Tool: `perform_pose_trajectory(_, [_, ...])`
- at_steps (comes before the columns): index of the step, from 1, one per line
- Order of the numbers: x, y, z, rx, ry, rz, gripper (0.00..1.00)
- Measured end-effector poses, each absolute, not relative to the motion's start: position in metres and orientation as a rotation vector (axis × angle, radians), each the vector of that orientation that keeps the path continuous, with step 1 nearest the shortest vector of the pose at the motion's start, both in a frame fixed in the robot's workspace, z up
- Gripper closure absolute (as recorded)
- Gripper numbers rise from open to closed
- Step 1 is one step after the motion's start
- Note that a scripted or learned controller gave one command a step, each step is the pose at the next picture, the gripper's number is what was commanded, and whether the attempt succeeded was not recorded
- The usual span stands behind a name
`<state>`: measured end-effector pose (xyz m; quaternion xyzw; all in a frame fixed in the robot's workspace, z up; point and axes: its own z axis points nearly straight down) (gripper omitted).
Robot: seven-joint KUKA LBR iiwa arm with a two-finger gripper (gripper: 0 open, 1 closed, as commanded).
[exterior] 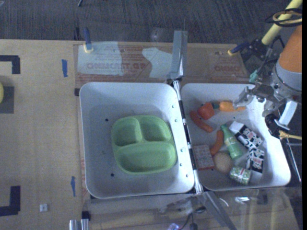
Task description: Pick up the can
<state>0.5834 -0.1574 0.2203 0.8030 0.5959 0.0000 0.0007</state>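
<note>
- I see the arm coming in from the right side, its orange band above the far right corner of the right bin.
- The gripper hangs over the far part of that bin, near its right wall. I cannot tell its state from here — it is small and blurred, and I see nothing held in it.
- The can lies on its side near the front edge of the right bin, green and white, well apart from the gripper.
- Just beside the can is a round beige ball, and behind it a green bottle.
- Black-and-white cartons lie to the right of the bottle.
- An orange carrot lies just below the gripper.
- The left bin holds a green tray with compartments — it sits flat in the middle.
</note>
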Motion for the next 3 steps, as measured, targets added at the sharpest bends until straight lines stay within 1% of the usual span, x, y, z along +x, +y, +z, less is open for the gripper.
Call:
perform_pose_trajectory(1, [0.505,-0.176,0.115,2.246,2.175,0.015,0.00])
perform_pose_trajectory(2, [0.560,-0.186,0.125,2.190,2.244,0.006,0.00])
perform_pose_trajectory(3, [0.561,-0.188,0.136,2.189,2.236,0.008,1.00])
